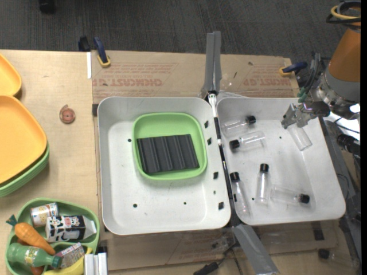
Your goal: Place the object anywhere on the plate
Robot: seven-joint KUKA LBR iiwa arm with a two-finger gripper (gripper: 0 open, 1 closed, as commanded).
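A green square plate (pixel 169 120) lies in the left bin (pixel 166 208), and a dark grey ribbed mat (pixel 167 153) rests on it. My gripper (pixel 293 119) hangs over the far right part of the right bin (pixel 287 168). A clear vial (pixel 303 138) slants down from between its fingers, with its cap end hidden by them. Several other clear vials with black caps lie loose on the right bin's floor, one at the far left (pixel 241 122) and one near the front right (pixel 289 196).
Stacked yellow and green dishes (pixel 20 142) sit on the bench at far left. A green bowl of toy food (pixel 49 236) stands at the front left. Clamps (pixel 102 55) hold the cardboard behind the bins. A grey divider bar (pixel 213 62) rises between the bins.
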